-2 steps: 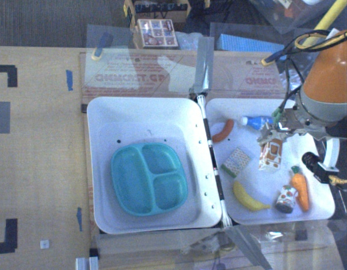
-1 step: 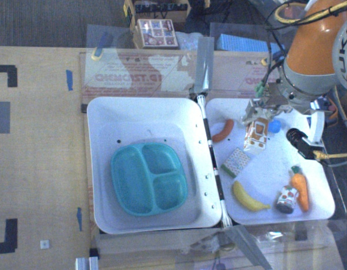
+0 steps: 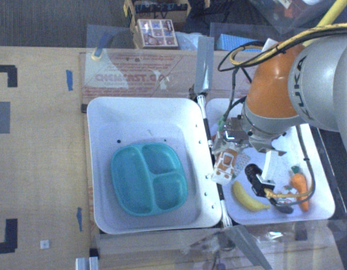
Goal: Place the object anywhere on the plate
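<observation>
Pincer (image 3: 225,161) sits over the seam between the two bins, holding what I read as a small orange-and-white packet (image 3: 223,166) between its fingers, long axis roughly vertical in the view. Teal plate (image 3: 148,179) lies to the view's left in the left bin (image 3: 106,117), well apart from the pincer. Next move is leftward. Banana (image 3: 248,197) and carrot (image 3: 298,183) stay in the right bin.

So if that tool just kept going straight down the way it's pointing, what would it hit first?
Probably the floor of the right bin, near its left wall. The tool points down there, left of the banana. Depth is hard to judge from this slanted view, so it might instead meet the wall between the bins.
</observation>
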Robot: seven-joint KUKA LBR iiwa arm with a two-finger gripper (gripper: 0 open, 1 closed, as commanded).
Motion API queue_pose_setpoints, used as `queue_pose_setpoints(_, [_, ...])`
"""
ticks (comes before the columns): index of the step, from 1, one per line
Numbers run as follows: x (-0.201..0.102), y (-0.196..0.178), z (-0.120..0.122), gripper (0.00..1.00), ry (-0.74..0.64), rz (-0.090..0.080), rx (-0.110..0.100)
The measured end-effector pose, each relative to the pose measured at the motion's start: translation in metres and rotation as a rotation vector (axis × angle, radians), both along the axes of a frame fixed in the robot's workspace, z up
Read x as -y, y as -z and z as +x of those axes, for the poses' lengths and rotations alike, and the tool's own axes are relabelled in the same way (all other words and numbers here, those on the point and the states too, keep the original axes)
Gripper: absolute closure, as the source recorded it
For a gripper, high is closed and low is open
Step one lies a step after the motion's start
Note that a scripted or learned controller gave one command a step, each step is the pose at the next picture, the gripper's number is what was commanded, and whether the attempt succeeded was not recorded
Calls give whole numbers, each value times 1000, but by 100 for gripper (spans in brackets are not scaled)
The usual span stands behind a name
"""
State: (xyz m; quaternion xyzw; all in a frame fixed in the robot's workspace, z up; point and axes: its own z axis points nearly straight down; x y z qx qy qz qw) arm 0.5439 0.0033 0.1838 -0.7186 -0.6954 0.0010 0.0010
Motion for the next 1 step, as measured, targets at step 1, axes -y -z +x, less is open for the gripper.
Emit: queue_pose_setpoints(1, [-35, 9, 4, 100, 15, 2, 27])
